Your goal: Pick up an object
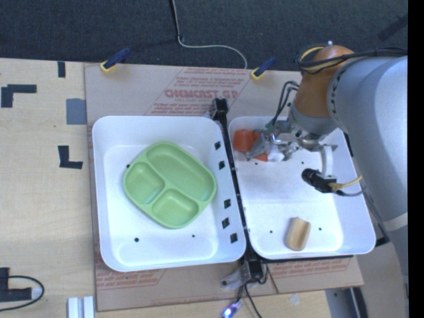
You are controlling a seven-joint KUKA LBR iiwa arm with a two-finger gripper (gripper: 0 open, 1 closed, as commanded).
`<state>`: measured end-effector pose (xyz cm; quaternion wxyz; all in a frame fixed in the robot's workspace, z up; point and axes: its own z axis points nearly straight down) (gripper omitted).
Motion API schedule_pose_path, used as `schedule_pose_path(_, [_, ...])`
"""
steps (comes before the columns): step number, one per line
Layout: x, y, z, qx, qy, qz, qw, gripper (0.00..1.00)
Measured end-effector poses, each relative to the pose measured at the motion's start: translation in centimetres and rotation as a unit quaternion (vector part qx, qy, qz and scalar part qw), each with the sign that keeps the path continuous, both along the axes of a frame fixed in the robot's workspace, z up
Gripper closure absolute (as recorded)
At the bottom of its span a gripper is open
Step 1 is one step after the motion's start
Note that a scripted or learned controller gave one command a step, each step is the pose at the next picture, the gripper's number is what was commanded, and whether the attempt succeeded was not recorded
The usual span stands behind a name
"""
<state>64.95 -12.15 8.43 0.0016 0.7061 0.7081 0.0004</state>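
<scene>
Bins, two, white, shallow. Left bin (106, 197) holding green plate (169, 184), three compartments, lying flat, turned at an angle to bin walls. Right bin (344, 244), right of green plate, across black divider (228, 171), holding two loose things: red object (245, 139) up and right of green plate, close to divider; tan block (297, 234) right of and lower than green plate, well apart from red object.

Gripper (273, 146) low over right bin, right of green plate, just beside red object; touching or not, cannot tell. Open or closed: cannot tell, hidden by wrist hardware. Nothing visibly held. Grey arm (371, 124) with orange band further right of green plate.

Under both bins, brown cardboard sheet (159, 91) on pale wooden bench (40, 197). Two blue-and-yellow clamps above green plate: one (114, 59) up left, one (264, 66) up right. Dark carpet (79, 12) beyond, white cable (199, 45) trailing across. Black tape marks (66, 156) on bench left of green plate.

Red print on cardboard above green plate, seemingly "CHEMCAST GP", smaller lines unreadable.
</scene>
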Motion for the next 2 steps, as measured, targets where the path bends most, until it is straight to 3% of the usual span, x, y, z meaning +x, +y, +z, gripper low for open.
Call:
schedule_pose_path(1, [-0.4,0.0,0.9,0.0009,0.006,-0.001,1.0,1.0])
schedule_pose_path(2, [0.8,5.2,5.9,-0.0004,0.005,-0.002,1.0,1.0])
